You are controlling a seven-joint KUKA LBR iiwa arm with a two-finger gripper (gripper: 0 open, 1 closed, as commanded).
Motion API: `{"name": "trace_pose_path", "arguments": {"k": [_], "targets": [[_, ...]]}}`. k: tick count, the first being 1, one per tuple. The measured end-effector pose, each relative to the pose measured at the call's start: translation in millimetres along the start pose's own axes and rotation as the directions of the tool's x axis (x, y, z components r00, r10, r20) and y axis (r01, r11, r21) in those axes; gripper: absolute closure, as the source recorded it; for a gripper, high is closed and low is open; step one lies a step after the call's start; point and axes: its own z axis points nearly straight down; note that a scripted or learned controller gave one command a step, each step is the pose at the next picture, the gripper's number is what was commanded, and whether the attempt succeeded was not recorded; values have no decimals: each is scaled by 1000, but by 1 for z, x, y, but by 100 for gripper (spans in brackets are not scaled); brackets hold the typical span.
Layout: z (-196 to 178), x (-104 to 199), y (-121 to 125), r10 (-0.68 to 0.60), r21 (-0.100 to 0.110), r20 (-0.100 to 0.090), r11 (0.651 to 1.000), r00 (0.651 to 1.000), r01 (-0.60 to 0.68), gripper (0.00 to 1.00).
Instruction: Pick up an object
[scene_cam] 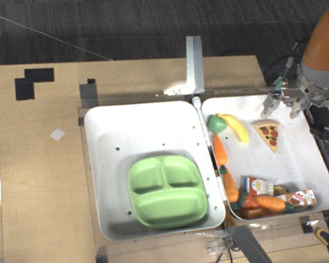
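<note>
Toy food piled in right bin [326, 190], none of it lifted. Nearest, at front edge: small carton [299, 199] lying flat, carrot [270, 203] just beside it, second carton [258, 186] tilted just behind, something red tucked under them, too small to identify. Second carrot [230, 186] along the divider, third carrot [219, 150] farther back on same side, roughly end to end. Farther again: green round piece [215, 123] at the divider, touching banana [236, 127] that slants toward bin centre. Pizza slice [268, 133] apart from the rest, point toward the camera, near back right. Left bin [107, 162] with green sectioned plate [168, 189] flat toward its front. Gripper [283, 106] at back right corner of right bin, above the rim, near pizza slice but not touching. Jaws spread, pinching nothing. Orange band of arm [325, 40] beyond, at right edge. Both bins on wooden desk [36, 186].
</note>
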Motion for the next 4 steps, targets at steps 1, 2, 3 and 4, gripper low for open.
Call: {"name": "trace_pose_path", "arguments": {"k": [1,2,3,4], "targets": [[59,58,16,99,-20,0,995,995,-99,0],[63,59,22,10,-45,6,999,1000,-10,0],[63,76,21,-42,-46,7,998,999,42,0],[84,87,15,-34,-4,-1,999,999,34,0]]}}
